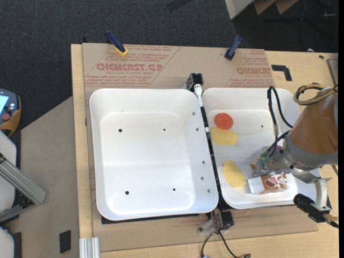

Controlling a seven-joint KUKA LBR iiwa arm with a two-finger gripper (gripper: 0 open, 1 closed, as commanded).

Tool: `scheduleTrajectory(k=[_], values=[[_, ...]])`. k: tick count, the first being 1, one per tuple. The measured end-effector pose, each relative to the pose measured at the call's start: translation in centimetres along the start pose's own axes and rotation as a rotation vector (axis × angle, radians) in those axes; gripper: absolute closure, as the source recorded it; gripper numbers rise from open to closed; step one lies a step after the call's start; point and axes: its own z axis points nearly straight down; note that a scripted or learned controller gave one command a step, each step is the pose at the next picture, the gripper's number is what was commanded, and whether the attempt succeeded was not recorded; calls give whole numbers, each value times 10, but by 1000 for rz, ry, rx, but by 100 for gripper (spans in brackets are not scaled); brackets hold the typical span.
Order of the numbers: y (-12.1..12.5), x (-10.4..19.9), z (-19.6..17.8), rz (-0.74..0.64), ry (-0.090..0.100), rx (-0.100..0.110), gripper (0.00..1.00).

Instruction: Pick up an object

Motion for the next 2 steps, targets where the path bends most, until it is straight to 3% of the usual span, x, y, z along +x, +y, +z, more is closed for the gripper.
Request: scheduleTrajectory(k=[1,2], values=[[28,71,-94,-15,0,-18,100],[2,48,-46,-4,1,-2,100]])
